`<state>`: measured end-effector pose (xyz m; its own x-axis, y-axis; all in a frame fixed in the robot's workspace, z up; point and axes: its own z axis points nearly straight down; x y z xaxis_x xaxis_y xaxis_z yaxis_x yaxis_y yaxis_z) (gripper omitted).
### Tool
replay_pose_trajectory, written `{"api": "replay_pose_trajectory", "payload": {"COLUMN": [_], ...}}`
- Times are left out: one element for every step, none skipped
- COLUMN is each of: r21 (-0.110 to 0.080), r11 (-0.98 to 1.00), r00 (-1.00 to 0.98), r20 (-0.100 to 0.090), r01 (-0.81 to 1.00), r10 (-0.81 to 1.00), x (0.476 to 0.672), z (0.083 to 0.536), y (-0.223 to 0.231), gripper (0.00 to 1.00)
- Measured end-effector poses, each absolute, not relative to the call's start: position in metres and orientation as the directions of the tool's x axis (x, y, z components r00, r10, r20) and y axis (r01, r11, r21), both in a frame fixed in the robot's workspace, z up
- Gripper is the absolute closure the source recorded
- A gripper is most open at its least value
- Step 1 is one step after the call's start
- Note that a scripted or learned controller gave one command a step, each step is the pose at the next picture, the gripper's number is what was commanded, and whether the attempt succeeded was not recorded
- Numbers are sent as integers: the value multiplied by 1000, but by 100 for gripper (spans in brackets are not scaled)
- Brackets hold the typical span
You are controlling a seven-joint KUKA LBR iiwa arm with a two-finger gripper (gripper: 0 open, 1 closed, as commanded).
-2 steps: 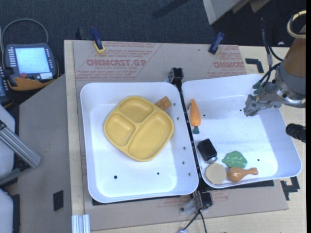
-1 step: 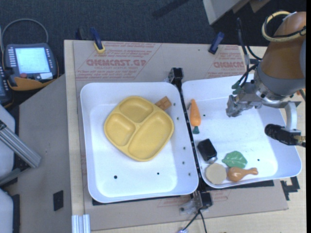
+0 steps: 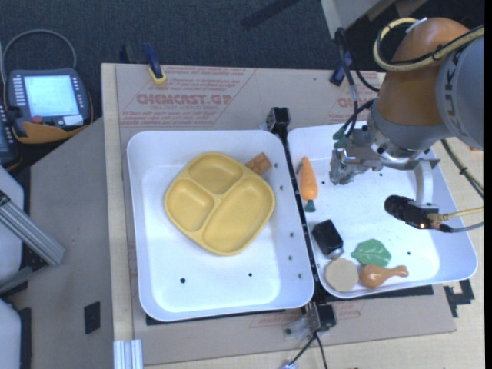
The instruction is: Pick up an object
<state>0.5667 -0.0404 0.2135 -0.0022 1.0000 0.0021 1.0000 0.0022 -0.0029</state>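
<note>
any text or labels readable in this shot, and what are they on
"CHEMCAST GP", red print repeated on the brown board under the bins, partly faint.
Smaller red lines above and below it on that board: too blurred to read.
Lit screen of the handheld pendant at far left: too small to read.
Letters on the arm's grey housing, cut off at the edge: unreadable.

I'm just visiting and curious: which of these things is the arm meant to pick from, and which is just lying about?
For the job:
gripper
toy carrot
small black block
green leaf-shaped toy
toy drumstick
round tan disc
yellow divided plate
small brown block

Just lying about:
handheld control screen
cardboard sheet
blue clamp
</note>
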Motion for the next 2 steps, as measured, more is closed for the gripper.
{"api": "replay_pose_trajectory", "payload": {"r21": [1, 4], "r11": [6, 7], "r00": [-6, -7], "r20": [1, 2], "r01": [1000, 1000], "r10": [1000, 1000], "x": [579, 594], "z": [207, 225], "y": [14, 70], "gripper": [100, 100]}}
